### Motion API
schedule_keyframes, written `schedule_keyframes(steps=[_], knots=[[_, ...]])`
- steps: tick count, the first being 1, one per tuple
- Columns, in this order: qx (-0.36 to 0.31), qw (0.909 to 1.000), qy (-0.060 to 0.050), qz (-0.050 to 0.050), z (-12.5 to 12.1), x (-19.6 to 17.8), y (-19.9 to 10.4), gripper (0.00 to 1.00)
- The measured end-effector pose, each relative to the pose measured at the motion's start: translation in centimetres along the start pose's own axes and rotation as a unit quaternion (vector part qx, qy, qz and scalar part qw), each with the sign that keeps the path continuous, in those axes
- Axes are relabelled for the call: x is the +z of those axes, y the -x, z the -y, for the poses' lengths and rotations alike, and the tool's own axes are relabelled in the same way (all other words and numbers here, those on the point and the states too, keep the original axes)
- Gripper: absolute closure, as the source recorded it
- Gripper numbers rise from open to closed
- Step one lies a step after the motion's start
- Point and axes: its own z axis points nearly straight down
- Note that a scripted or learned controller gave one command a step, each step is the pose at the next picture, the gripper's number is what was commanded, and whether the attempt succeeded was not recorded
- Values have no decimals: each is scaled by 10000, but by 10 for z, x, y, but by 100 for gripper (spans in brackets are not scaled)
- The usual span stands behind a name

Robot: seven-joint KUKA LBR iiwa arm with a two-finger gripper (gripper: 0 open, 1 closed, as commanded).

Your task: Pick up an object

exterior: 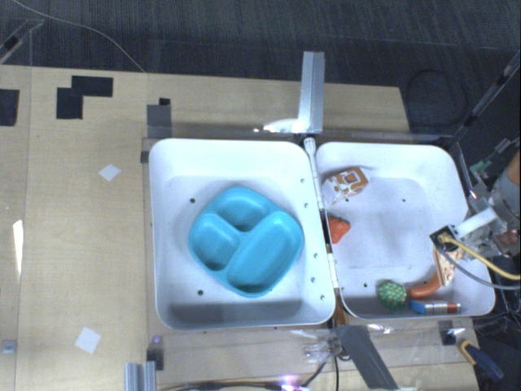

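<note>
A robot claw point(447, 261) reaches in from the right and hangs over the right edge of the right bin point(407, 157), one of two shallow white bins set side by side on a pale wooden bench point(73, 243). The claw's tip is a dark and coppery cluster with a yellow cable looping off it; whether it is open or closed cannot be told from this view, and nothing can be seen held in it. Just below and left of the claw, along the bin's near wall, lie a curved orange piece point(422, 288), a green ball point(391, 294) and a small marker point(435, 307) with a blue and red body. Farther left of the claw, against the divider between the bins, sits a small orange item point(339, 229), and above that an orange-and-white patterned item point(348, 182). Well to the claw's left, the left bin point(175, 169) holds a blue tray point(245, 240) with three compartments.
</note>
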Motion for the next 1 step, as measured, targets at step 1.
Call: schedule_keyframes(steps=[1], knots=[[2, 10000, -6, 0, 0, 0, 0, 0]])
